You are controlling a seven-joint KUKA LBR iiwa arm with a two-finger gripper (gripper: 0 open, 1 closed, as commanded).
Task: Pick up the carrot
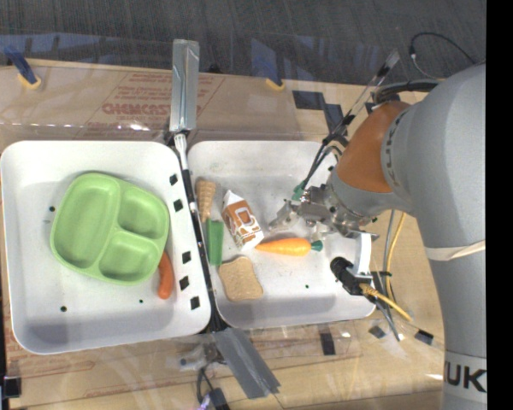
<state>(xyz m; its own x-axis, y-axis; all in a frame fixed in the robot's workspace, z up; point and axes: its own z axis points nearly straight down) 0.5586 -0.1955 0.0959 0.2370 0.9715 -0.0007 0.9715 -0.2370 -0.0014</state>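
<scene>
We find the smooth orange plastic carrot with its small green stem end (284, 247) lying flat on the floor of the right-hand shallow white bin (265, 313), long axis roughly left to right, stem pointing toward the arm. It lies free, nothing clasping it.

The two-finger gripper (312, 213) on the grey arm with the orange band (385, 156) hangs just above and beside the carrot's stem end. Whether it is spread or pressed together we cannot tell; cables and wrist hardware clutter it.

Just left of the carrot, a small white-and-orange carton (242, 220) leans close, nearly touching the tip. A tan slice of toy bread (240, 278) lies below it, and a green stick-shaped piece (215, 242) rests against the bin's left wall.

The left white bin (34, 314) holds a lime-green divided plate (111, 226).

We judge the carton's nearness the main hazard: a descent toward the stem half would keep clear of it.
</scene>
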